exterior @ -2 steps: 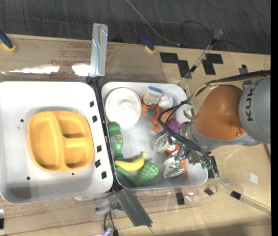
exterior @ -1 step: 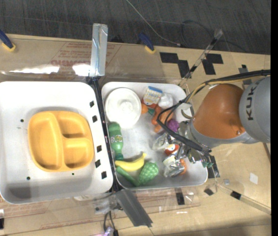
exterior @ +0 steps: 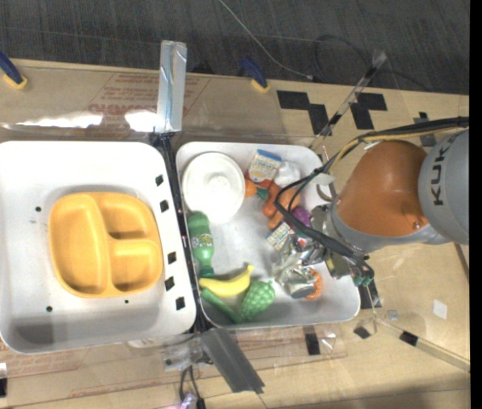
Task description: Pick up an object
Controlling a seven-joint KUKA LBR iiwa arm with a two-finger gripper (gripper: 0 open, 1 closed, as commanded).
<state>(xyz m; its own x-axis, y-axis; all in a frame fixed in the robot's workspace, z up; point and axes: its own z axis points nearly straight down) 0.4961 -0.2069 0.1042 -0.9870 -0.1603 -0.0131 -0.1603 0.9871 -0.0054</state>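
So the bench (exterior: pixel 79 100) is covered in brown cardboard with a couple of blue clamps along the back edge, and two shallow white bins sit on it side by side. From the overhead camera, the left bin (exterior: pixel 11 228) has just a yellow divided tray (exterior: pixel 105 243) lying flat in the middle. The right bin (exterior: pixel 335 309) is where all the clutter is: a white bowl (exterior: pixel 214 183) at the back left corner, a green bottle (exterior: pixel 200 244) lying along the left wall, a yellow banana (exterior: pixel 226 283) at the front with a bumpy green fruit thing (exterior: pixel 258 297) just beside it, and a small blue-and-white carton (exterior: pixel 264 165) against the back wall. My arm comes in from the right, orange band (exterior: pixel 383 190) over the bin's right side, and my gripper (exterior: pixel 296 262) is down among some shiny, crinkly bits and an orange piece (exterior: pixel 306 290) near the front right. Honestly can't tell how my jaws stand or whether anything's between them, too much wrist and cable in the way.
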